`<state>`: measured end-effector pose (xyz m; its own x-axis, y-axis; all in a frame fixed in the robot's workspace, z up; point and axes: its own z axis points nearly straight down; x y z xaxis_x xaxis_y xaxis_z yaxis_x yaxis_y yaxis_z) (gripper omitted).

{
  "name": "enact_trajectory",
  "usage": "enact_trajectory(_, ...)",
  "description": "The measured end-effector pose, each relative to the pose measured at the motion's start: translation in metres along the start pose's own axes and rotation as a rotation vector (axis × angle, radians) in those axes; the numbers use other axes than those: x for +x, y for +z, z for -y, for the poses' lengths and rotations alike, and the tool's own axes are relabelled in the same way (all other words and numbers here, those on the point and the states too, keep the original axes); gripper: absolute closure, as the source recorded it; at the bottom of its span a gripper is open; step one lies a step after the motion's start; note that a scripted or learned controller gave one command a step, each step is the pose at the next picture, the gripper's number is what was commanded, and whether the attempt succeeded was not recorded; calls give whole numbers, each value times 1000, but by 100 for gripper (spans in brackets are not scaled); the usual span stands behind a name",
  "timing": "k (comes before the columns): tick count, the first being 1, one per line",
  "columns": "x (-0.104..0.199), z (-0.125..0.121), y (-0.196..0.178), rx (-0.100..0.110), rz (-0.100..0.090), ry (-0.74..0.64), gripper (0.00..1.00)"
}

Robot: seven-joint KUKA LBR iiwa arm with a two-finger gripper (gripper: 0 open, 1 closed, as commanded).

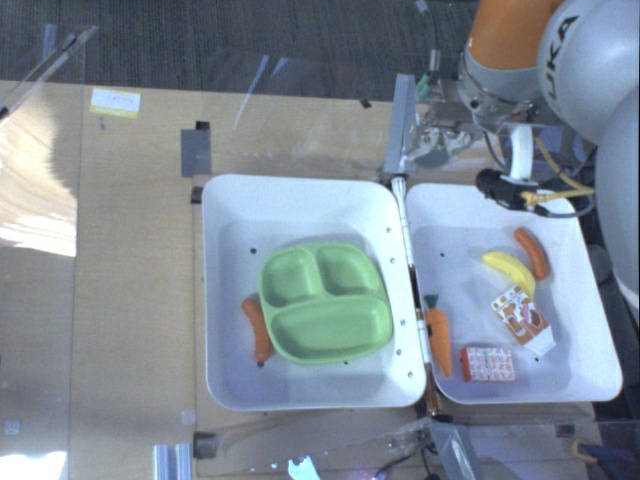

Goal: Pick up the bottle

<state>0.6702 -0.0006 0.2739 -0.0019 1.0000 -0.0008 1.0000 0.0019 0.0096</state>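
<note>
My arm's orange band and grey wrist (pixel 520 28) hang over the far edge of the right bin (pixel 590 368). The gripper (pixel 442 136) sits low behind the seam between the two bins, and its metal parts are tangled with cables. A small white upright piece (pixel 519 152) stands just beneath the wrist. I cannot tell whether it is the bottle or part of the arm. Nothing in the right bin reads clearly as a bottle.
The right bin holds a yellow banana (pixel 508 268), a red sausage (pixel 533 252), a carrot (pixel 438 338), a red-and-white carton (pixel 520 318) and a red box (pixel 488 363). The left bin (pixel 225 268) holds a green divided plate (pixel 325 303) and an orange sausage (pixel 259 330).
</note>
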Motion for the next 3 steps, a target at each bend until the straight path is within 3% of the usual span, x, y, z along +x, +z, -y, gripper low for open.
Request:
enact_trajectory(1,67,58,73,7,-1,44,100)
enact_trajectory(2,128,106,17,4,-3,60,100)
enact_trajectory(3,16,9,5,2,0,54,100)
